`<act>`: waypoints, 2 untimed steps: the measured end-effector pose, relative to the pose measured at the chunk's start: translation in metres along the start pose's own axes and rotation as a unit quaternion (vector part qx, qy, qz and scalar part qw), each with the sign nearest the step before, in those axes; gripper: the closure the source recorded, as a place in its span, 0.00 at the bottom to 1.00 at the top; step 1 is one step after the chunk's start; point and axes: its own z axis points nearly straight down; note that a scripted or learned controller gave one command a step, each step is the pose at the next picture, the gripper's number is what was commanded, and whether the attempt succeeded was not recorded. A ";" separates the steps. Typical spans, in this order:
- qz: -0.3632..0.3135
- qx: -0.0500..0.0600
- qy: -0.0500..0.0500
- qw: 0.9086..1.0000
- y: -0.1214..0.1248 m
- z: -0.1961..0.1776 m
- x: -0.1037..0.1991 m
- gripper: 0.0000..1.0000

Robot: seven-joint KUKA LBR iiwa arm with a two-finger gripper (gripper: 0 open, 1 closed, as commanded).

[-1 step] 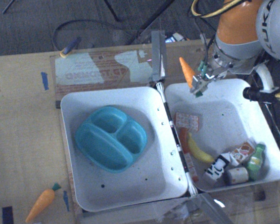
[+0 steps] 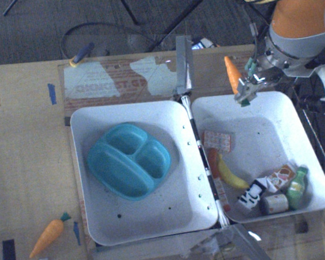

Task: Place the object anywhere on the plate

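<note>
A teal divided plate lies in the left white bin. My gripper hangs over the far left rim of the right bin, well to the right of the plate. An orange carrot slants up and to the left from the fingertips, its thick lower end pinched between them and its point over the bench behind the bin.
The right bin holds a red-patterned packet, a banana, a black-and-white carton, a small box, a can and a green bottle. A second carrot lies on the bench at the front left.
</note>
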 end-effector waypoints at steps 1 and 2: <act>-0.004 0.000 0.000 1.000 0.027 -0.029 -0.002 1.00; 0.080 0.000 -0.001 0.997 0.048 -0.015 -0.038 1.00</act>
